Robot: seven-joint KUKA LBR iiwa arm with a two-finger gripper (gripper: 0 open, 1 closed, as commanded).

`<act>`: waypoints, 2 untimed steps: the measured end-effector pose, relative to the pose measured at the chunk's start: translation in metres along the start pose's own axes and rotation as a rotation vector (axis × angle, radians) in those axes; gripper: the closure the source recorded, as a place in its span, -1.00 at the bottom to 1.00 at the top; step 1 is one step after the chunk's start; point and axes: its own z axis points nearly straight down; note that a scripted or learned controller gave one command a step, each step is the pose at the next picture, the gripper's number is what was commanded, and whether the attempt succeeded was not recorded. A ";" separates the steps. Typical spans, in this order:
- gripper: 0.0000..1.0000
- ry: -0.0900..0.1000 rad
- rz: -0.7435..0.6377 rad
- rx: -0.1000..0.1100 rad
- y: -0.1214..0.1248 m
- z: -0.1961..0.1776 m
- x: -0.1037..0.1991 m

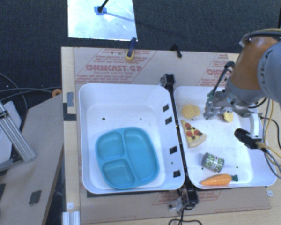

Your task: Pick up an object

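My gripper (210, 110) hangs low over the back of the right bin (257, 172), just right of a round tan cookie (190, 111). A small yellow piece (228, 117) lies just right of the gripper, partly hidden by the wrist. In front of them lies a toy pizza slice (194, 134). Closer to the front are a small green-labelled can (212, 162) on its side and an orange carrot (218, 180) along the front wall. Nothing shows in the gripper.
The left bin (91, 102) holds a blue divided plate (126, 157) in its front half. A black-clipped divider (174, 130) separates the two bins. The arm reaches in from the right, above the right bin's back right corner.
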 end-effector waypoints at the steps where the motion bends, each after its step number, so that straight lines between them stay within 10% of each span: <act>1: 1.00 0.003 0.006 0.011 -0.117 -0.013 0.017; 2: 1.00 -0.004 -0.002 -0.015 -0.037 -0.135 -0.007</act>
